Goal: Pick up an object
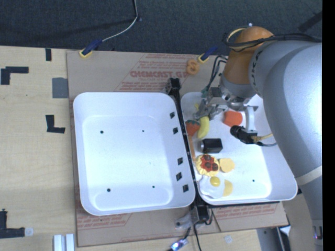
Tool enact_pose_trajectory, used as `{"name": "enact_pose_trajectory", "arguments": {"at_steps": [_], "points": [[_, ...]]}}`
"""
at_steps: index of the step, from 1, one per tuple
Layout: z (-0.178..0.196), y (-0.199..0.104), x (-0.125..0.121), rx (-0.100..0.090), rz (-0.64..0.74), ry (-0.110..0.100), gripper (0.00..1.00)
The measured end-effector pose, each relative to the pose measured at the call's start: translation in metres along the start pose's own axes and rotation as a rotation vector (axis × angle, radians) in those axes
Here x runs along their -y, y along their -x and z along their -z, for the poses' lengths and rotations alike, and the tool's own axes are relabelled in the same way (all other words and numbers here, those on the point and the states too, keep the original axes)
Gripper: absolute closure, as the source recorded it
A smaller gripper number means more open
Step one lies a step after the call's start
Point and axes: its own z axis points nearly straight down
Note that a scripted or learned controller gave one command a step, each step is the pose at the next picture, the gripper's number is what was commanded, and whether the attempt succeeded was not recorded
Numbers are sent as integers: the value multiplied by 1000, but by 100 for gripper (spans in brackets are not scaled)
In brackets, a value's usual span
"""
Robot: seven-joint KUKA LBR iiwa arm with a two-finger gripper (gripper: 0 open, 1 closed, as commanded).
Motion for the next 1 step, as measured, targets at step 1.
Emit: {"name": "enact_pose_trajectory", "arguments": {"at_steps": [1], "points": [[98, -88, -3, -5, 7, 12, 100]]}}
